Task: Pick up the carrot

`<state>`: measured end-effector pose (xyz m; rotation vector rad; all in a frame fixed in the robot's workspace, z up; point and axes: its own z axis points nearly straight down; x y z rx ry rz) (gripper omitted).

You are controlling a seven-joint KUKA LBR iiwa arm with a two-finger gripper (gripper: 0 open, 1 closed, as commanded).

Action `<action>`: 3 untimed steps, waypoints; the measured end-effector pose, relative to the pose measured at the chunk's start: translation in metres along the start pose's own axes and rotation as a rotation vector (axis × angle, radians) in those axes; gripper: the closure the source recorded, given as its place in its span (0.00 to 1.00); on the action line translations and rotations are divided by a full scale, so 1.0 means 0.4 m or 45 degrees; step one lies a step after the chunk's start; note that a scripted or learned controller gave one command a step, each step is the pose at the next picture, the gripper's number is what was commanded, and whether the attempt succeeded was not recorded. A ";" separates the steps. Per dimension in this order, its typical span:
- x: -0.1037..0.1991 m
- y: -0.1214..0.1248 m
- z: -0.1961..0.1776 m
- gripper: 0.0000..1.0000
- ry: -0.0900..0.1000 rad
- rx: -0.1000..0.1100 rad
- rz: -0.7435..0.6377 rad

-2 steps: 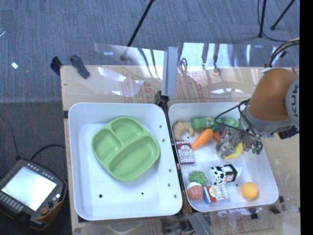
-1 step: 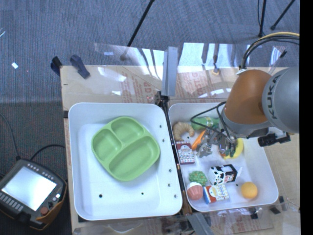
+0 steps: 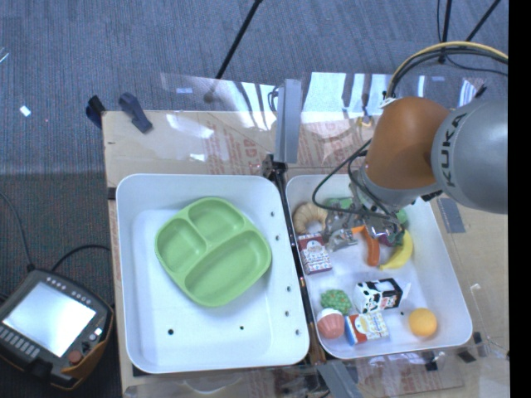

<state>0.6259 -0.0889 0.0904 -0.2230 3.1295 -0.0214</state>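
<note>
The small orange carrot (image 3: 372,249) lies in the right white bin (image 3: 452,284), near its far edge, touching the yellow banana (image 3: 399,254). The gripper (image 3: 344,237) hangs just beside it, toward the bin's left wall; whether it is spread I cannot tell. Closing there risks pinching the banana or the red-and-white carton (image 3: 314,254) instead, since the clutter crowds tightly.

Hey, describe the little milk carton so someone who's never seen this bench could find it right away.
Look in the right bin, toward its near edge. The milk carton lies left of the orange ball; its black-and-white cow patches set it apart.
</note>
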 end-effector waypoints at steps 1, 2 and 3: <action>0.058 0.021 0.004 0.00 0.001 -0.018 0.084; 0.201 -0.042 -0.410 0.00 -0.017 -0.011 0.055; 0.007 -0.004 -0.114 0.00 0.014 -0.026 -0.156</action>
